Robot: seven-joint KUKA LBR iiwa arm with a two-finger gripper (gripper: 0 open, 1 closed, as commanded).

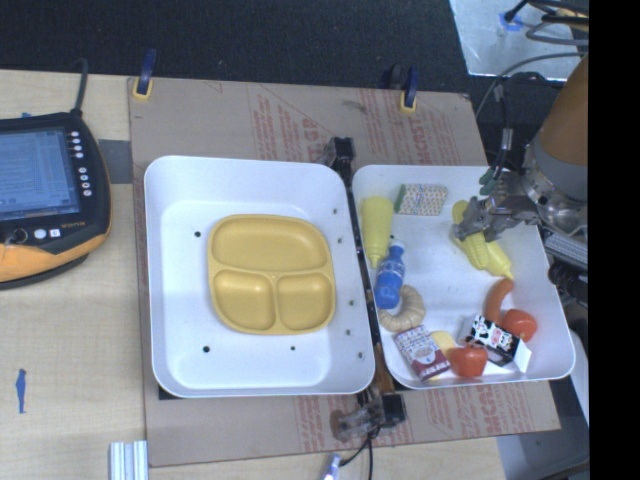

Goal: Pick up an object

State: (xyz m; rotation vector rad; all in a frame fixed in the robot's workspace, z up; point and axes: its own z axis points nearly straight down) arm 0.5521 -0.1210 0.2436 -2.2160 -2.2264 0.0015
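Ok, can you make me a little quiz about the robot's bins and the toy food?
1. True or false: the yellow divided plate lies in the left bin.
2. Which toy is the end effector closest to? A) blue bottle B) corn cob C) tomato
3. Fill in: the hot dog sausage lies in the ____ bin.

Key: 1 true; 2 B; 3 right.

Right bin (pixel 436 380) crowded; open floor (pixel 440 258) at its centre.
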